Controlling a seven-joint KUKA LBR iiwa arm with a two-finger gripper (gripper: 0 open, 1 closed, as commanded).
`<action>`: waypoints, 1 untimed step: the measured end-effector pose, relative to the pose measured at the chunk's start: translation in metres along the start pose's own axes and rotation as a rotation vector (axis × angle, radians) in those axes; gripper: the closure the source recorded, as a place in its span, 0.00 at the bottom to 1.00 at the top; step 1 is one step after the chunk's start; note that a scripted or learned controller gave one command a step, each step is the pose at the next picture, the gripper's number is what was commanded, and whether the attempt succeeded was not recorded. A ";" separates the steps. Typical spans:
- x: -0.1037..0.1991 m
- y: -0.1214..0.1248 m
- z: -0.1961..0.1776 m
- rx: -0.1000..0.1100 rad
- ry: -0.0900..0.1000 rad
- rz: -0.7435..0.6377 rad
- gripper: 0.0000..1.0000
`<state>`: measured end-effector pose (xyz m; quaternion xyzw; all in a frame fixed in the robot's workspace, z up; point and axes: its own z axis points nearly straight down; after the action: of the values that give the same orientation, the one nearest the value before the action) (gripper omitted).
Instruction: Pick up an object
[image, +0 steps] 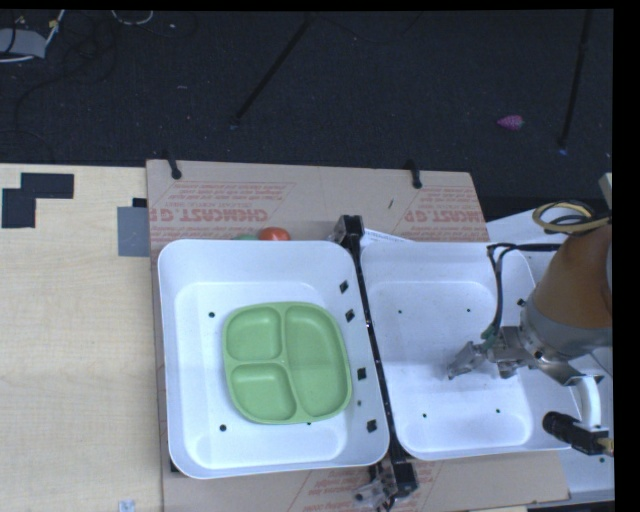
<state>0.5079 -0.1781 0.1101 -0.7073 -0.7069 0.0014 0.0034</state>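
Camera view: green divided plate (288, 362) lies flat in the left bin (185, 290), mid-floor. My tool (462, 366) sits low over the right bin (420, 285), well apart from the plate; fingers look parted, nothing between them, though it's blurry.

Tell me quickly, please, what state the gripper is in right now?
Gripper: cannot be told; it sits low over the right bin, with nothing seen in it.

The gripper (460, 368) points leftward, low and slanted; behind it rises the grey wrist (545, 340) and orange band (580, 275).
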 end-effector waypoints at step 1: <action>-0.001 0.000 -0.013 -0.002 -0.001 0.004 1.00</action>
<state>0.5083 -0.1792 0.1232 -0.7087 -0.7055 0.0009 0.0024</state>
